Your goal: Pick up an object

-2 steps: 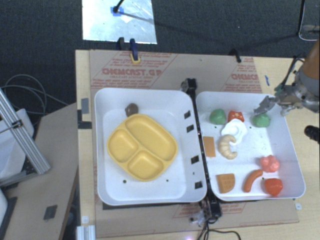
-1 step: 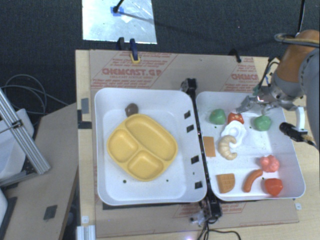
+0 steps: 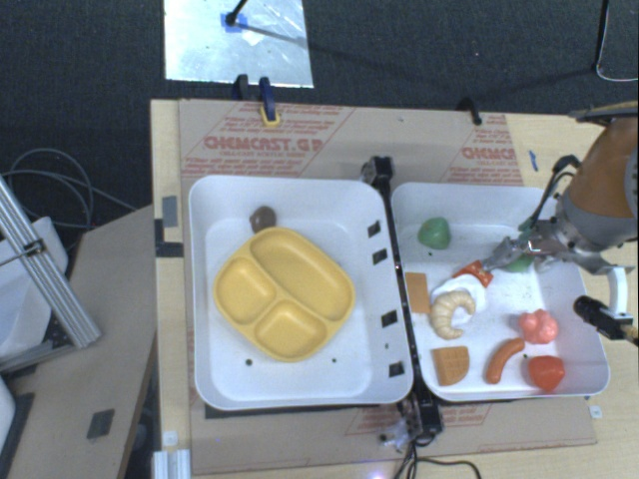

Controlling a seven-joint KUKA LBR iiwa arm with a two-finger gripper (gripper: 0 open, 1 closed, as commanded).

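Croissant [image 3: 454, 308] lies in the right bin [image 3: 579, 289], at about seven o'clock from the gripper [image 3: 496, 262], which hangs over a small red-and-white piece [image 3: 473, 273]; whether it is apart or together I cannot tell. Crowding risks a pinch on two toys, or a slip

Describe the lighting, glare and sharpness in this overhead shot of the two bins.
Camera view: even, soft light with faint shadows; the metal sheet above the bench throws bright glare; the white bins look near washed-out at the right bin's rim; the yellow divided tray is fairly sharp; the hand and the small toy foods beside it are soft and hard to resolve.
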